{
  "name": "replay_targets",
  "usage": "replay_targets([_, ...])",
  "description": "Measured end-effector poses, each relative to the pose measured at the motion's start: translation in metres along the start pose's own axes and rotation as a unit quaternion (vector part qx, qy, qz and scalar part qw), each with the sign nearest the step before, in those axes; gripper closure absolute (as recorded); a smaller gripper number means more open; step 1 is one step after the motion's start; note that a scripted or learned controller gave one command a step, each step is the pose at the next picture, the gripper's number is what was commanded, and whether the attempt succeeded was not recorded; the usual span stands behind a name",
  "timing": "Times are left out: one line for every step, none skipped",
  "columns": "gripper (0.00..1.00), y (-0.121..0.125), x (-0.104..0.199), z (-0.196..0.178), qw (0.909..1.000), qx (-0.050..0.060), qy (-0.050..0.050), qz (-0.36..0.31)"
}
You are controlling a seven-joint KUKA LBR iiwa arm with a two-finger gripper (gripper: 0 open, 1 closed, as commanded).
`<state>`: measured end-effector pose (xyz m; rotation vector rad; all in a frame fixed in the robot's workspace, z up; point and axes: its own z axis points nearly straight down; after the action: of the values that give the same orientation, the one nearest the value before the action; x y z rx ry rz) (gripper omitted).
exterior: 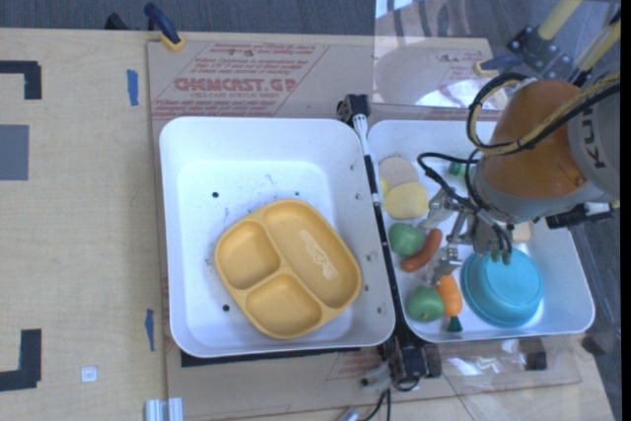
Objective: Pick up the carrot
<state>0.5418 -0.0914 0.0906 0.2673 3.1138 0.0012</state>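
Orange carrot (450, 294) lies tilted, small, green-tipped, beside blue bowl (503, 287).

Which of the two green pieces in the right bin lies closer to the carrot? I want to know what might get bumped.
The lower green piece, at the bin's near edge, left of the carrot. The other green piece sits higher, beside the red sausage-like piece.

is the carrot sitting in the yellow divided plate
No, the carrot lies in the right bin, while the yellow plate sits in the left bin.
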Motion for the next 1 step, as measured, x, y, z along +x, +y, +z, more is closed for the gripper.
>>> replay_targets([0.0, -0.012, 0.0524, -0.0024, 0.9813, 0.0, -0.008, 0.192])
